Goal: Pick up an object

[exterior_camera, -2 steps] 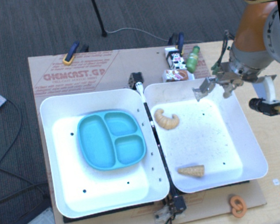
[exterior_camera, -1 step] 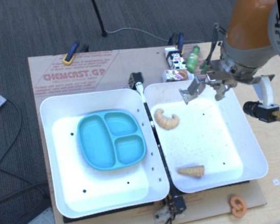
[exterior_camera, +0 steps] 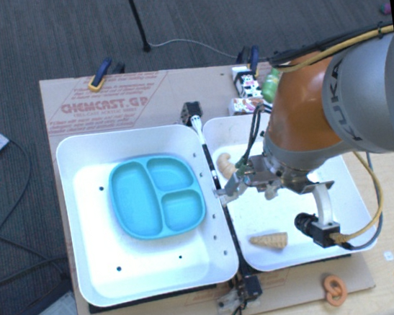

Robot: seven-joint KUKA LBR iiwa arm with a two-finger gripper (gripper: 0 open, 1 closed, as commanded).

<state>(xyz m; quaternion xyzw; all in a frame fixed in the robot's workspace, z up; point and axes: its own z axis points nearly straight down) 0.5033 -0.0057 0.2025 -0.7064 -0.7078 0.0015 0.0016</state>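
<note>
While the grey two-finger gripper [exterior_camera: 248, 182], whose opening I cannot tell, hovers in the right white bin [exterior_camera: 353, 236], reaching seems underway; the tan ribbed cone [exterior_camera: 268, 240] at six o'clock needs a descent.

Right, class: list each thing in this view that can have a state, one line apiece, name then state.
blue divided plate: lies flat in the left bin, right way up.
ice cream cone: lies on its side in the right bin, apart from the arm.
pale curved piece: rests by the right bin's left wall, partly hidden.
gripper: low over the right bin; what it holds, if anything, can't be told.
</note>
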